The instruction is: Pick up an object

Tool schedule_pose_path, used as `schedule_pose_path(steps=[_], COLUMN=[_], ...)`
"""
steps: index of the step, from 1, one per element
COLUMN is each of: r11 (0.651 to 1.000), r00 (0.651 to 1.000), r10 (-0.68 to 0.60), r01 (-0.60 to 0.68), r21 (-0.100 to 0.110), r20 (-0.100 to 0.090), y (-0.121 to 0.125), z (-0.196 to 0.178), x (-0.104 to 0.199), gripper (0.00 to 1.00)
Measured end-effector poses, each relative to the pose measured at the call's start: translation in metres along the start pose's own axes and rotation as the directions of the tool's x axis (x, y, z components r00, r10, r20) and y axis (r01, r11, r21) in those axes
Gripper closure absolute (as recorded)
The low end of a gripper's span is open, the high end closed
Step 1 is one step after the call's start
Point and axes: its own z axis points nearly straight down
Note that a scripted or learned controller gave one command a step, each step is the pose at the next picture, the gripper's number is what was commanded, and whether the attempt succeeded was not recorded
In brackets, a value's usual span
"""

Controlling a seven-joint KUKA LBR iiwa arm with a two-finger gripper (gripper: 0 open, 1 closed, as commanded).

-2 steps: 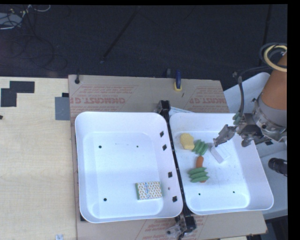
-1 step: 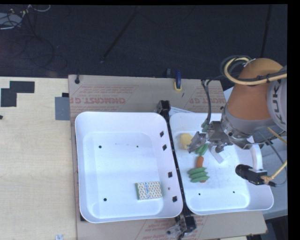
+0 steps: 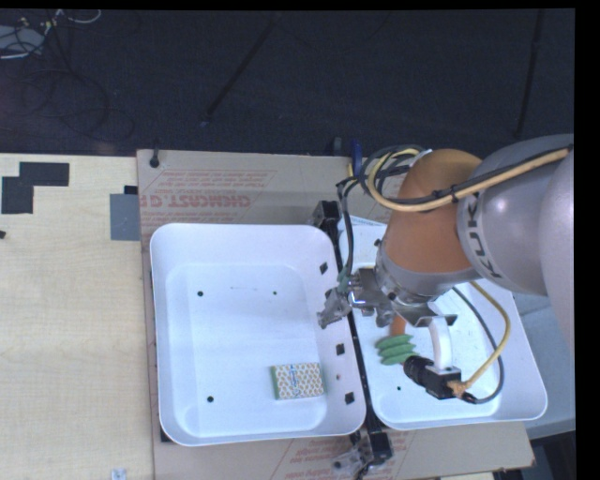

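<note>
Dark ground strung with loose cables (image 3: 56, 23) runs across the top of the frame, above a pale wooden bench (image 3: 66, 328) that fills the left side. Black angular patches (image 3: 33, 183) and a grey square (image 3: 123, 216) mark the bench at upper left. Just right of them lies a brown cardboard sheet (image 3: 234, 183) with red print, and both trays sit on it.

Left of centre is the left bin (image 3: 178, 253), shallow and white. On its floor, low and toward its right wall, a small rectangular packet (image 3: 298, 381) lies flat, green at the edges with a pale printed face. It lies apart from the bin's walls.

My gripper (image 3: 335, 309) hangs at mid-frame over the seam where the two bins meet, above the packet and well apart from it. Whether it is wide or narrow I cannot tell from this angle, and nothing shows in its grasp.

Right of the seam is the right bin (image 3: 511, 394). A green pod-shaped piece (image 3: 396, 350) lies in it near its left wall, with a small orange bit (image 3: 399, 325) just above it, partly hidden beneath my wrist. My arm (image 3: 530, 234), grey with its orange band (image 3: 431, 216), reaches in from the right edge of the frame over this bin.
</note>
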Motion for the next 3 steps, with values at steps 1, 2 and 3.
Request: schedule_pose_path(steps=[1, 2, 3], r11=[1.0, 1.0, 1.0], r00=[1.0, 1.0, 1.0], r10=[0.007, 0.008, 0.0], r01=[-0.007, -0.008, 0.0], r21=[-0.012, 0.004, -0.005], r20=[0.003, 0.002, 0.0], y=[-0.007, -0.028, -0.019], z=[-0.082, 0.002, -0.002], x=[-0.036, -0.057, 0.001], gripper=[0.0, 0.0, 0.0])
